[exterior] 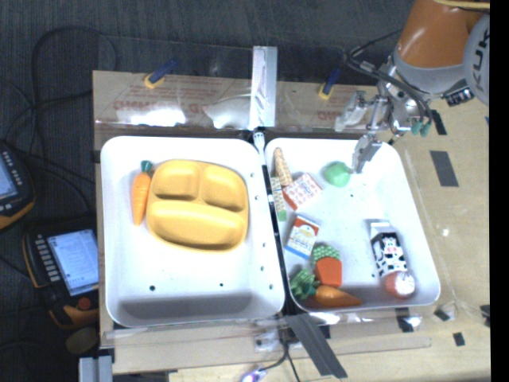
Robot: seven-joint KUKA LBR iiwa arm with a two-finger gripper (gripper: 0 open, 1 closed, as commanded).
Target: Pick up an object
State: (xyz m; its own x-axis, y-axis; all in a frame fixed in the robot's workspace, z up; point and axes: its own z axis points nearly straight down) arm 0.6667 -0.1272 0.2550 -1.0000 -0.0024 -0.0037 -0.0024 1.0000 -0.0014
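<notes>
Green round ball [337, 173] in right white bin [419, 213], no long axis; grey hand [364, 151] just beside, fingers' state unclear.

Grey arm [469, 46] with broad orange band, black cables, thin metal fingers [363, 154].

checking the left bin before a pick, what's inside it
The left bin holds a yellow divided tray and a carrot lying beside the tray's left edge. Whatever lies under the tray is covered.
</notes>
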